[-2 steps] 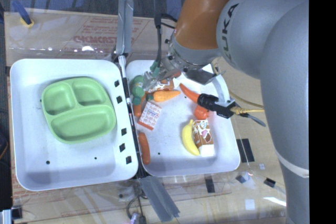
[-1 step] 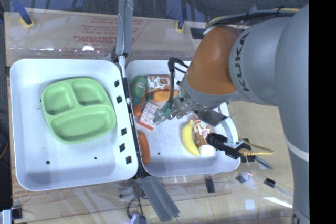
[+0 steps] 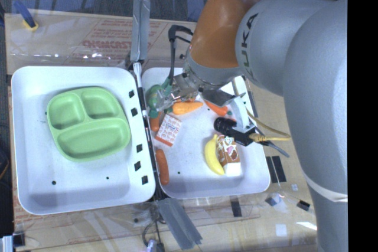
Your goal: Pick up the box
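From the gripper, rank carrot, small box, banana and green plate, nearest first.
Gripper sits at the right bin's upper left.
1. Orange carrot, just below it.
2. Small red-and-white box, lower.
3. Yellow banana, lower right.
4. Green divided plate, left bin.

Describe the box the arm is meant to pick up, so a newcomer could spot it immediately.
Look in the right-hand bin, toward its left side near the divider. The box lies flat there, just below the carrot and above the sausage. It is the only flat rectangular thing there, white with red print.
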Controlling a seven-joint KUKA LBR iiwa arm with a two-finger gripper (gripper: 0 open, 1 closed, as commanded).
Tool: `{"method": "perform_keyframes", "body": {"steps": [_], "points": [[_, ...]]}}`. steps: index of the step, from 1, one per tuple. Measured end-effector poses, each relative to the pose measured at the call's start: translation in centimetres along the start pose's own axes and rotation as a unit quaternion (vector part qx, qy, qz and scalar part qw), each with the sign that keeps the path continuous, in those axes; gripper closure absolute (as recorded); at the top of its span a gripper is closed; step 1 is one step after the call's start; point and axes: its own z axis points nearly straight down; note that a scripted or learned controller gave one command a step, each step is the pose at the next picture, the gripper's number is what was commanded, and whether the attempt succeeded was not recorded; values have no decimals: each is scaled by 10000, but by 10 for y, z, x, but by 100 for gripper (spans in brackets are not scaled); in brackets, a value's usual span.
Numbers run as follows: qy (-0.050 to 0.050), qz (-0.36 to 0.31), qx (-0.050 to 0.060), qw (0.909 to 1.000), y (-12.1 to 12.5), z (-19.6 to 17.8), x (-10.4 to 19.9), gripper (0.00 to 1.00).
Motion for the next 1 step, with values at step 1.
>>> {"method": "perform_keyframes", "body": {"steps": [1], "points": [[-2,-169,-1,9999,37,26,-110,100]]}}
